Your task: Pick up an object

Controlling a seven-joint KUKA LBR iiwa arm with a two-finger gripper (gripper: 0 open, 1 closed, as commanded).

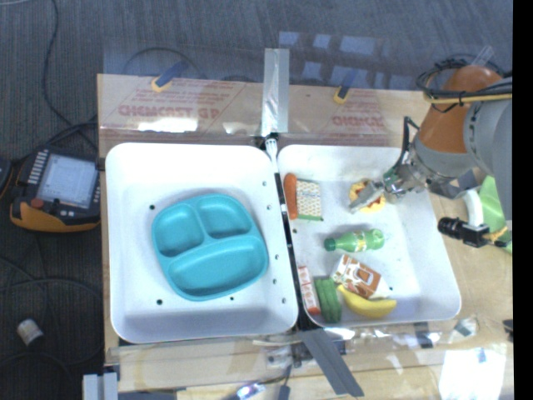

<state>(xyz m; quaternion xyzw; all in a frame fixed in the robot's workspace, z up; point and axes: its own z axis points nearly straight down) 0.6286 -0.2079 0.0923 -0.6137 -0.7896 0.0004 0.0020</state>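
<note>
While the end effector (381, 188) sat low in the right bin (433, 248), apparently pinching a small yellow-orange item (363, 192) w/ narrow grip near the back wall, the hold looked marginal, so it could've slipped on lift, esp. if caught by an edge.

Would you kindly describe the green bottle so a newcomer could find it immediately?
Start at the right bin, the one with the clutter. Near its middle lies a small green bottle on its side. It is paler than the dark green item beside the banana.
</note>
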